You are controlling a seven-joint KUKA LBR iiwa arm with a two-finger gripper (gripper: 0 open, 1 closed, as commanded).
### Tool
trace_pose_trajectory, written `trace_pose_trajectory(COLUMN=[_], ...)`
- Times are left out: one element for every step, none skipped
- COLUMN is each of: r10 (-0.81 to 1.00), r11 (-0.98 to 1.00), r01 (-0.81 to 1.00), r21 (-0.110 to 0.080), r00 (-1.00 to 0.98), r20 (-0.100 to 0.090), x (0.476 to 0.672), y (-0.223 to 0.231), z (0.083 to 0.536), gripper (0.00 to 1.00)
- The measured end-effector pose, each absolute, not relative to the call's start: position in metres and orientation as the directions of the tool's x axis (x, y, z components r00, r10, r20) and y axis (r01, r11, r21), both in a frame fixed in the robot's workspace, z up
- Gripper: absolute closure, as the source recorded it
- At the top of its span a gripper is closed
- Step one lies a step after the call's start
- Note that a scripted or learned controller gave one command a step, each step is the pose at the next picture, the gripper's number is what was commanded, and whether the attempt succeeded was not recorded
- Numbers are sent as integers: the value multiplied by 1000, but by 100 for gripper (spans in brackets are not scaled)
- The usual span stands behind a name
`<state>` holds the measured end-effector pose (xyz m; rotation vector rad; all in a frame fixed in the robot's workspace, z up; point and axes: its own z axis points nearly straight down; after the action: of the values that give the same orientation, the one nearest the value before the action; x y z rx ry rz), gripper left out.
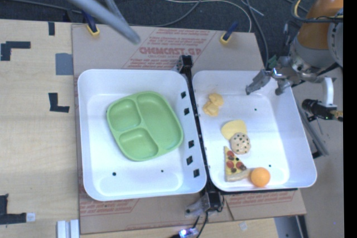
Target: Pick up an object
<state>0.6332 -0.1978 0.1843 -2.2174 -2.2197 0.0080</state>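
Orange catches the eye first: a small orange (260, 176) sits in the near corner of the right bin (290, 120), just beside a pizza slice (234, 165). Up from those, a cookie (240, 143) rests against a pale yellow piece (231, 129), and a yellow chunk (212, 104) lies apart toward the bin's far side. The left bin (95, 97) carries a green tray (145, 125) with three compartments.

The gripper (261, 82) hangs over the far right corner of the right bin, well apart from all the food, nothing between its fingers. They look spread, though it's small in the camera view.

These look like toy foods: light, stiff, probably a bit slick. The orange is round and could roll out of a pinch, so I'd squeeze across its middle. The lone yellow chunk looks the easiest target, nearest and standing free; grip it across its narrow sides.
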Motion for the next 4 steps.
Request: trace_pose_trajectory(r10=[1000, 1000, 1000, 1000], r11=[2, 3, 4, 0], r01=[1000, 1000, 1000, 1000], r21=[-7, 1, 5, 4], r00=[-2, -3, -4, 0], r20=[0, -4, -5, -1], x=[640, 641, 642, 634], y=[-191, -191, -191, -189], z=[129, 83, 97, 146], gripper=[0, 0, 100, 100])
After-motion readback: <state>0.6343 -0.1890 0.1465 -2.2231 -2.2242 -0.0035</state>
